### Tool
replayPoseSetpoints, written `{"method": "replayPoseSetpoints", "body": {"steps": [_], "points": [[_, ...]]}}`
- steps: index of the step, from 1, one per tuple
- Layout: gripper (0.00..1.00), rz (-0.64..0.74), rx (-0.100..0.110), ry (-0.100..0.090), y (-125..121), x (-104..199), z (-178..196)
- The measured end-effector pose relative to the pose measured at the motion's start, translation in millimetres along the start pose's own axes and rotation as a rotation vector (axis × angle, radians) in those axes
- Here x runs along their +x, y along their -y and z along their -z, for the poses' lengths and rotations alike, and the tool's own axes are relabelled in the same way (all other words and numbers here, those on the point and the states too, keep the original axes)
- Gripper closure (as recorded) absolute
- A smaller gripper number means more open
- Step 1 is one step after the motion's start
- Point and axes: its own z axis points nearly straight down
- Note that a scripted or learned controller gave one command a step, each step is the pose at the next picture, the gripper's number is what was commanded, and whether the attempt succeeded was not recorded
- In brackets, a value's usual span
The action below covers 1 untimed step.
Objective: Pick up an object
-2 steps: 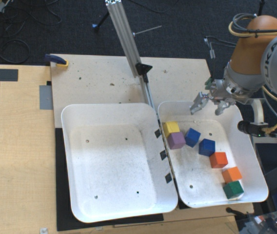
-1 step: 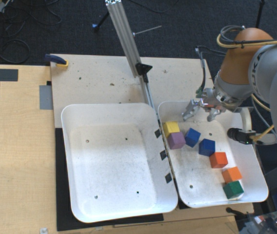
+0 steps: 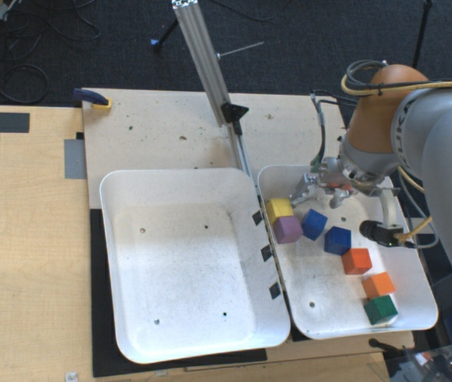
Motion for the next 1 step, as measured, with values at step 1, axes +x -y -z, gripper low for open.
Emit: {"method": "replayPoseSetpoints", "body": {"steps": [1], "points": [[1.0, 0.0, -0.004, 0.0, -1.0, -0.8, 13.3]]}}
